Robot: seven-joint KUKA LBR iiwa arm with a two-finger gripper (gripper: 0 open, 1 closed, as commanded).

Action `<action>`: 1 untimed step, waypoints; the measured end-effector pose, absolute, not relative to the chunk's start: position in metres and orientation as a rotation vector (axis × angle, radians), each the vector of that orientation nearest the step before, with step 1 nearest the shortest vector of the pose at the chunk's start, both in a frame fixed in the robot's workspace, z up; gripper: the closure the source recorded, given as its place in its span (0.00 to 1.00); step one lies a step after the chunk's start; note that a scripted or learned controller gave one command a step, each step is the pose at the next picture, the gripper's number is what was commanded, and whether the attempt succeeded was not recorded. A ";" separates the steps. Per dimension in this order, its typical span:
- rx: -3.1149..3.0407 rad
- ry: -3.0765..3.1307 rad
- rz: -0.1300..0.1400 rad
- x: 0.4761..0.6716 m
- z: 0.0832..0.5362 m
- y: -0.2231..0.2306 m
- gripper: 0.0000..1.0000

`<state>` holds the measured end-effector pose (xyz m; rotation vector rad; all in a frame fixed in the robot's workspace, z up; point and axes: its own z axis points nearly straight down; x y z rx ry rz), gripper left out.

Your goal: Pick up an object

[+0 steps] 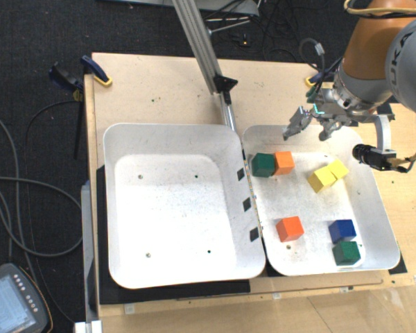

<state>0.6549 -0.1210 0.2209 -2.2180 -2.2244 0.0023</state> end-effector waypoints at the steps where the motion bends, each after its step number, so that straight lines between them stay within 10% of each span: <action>1: -2.216 -2.222 0.005 0.654 0.174 -0.113 0.00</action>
